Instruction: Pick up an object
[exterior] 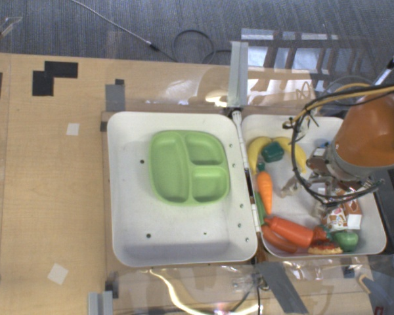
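Reaching into the right bin (379,225), the gripper (328,182) hangs just right of the carrot (265,190); its fingers' state I cannot tell. Best descend centred over one toy, avoiding the crowded corner.

The arm (374,136) runs off the right edge, and its orange band and wrist hide the gripper below, so the state of the fingers cannot be told. It also covers part of the right bin (282,120) floor and the top of a printed carton (347,216). The banana (257,151) is partly hidden by a dark green piece (272,152). The print on the carton is too small to read.
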Controlling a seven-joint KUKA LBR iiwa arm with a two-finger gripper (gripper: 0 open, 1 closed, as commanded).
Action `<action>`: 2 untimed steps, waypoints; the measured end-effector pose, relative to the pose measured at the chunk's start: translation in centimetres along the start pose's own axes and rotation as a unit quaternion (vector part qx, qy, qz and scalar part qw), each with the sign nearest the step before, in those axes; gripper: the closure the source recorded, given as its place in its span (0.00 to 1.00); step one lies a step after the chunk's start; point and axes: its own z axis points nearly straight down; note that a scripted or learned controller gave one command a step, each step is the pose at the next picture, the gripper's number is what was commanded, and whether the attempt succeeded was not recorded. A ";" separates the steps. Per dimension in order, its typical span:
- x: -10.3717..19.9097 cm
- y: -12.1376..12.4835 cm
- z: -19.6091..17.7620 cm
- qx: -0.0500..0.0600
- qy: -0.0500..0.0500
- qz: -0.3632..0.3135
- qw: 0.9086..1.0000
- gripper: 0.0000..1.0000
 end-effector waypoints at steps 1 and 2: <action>-6.8 -9.5 0.6 -0.004 0.007 0.072 0.997 0.00; -7.1 -9.8 -0.9 0.002 0.001 0.073 0.997 1.00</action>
